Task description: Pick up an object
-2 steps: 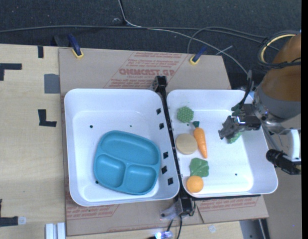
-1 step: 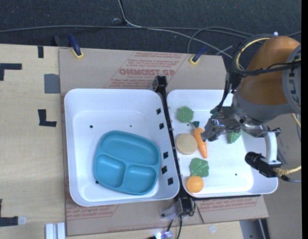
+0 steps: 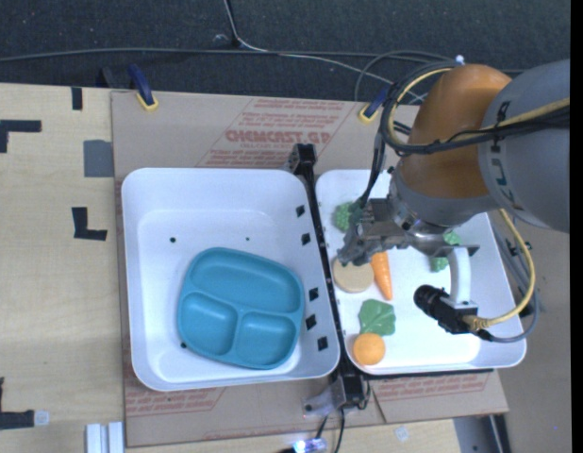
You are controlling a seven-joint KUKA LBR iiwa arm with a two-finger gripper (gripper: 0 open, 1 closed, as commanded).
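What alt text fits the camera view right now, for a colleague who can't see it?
The grey arm's gripper hangs low over the right bin, near a carrot, a tan disc, green pieces and an orange ball. The left bin holds a blue divided tray.

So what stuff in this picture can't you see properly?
- Gripper: in the camera view its fingers sit under the arm's wrist, so open or shut is unclear.
- Green item at the right bin's top: partly covered by the gripper.
- Another green item: mostly behind the wrist.
- Tan round piece: top edge under the gripper.
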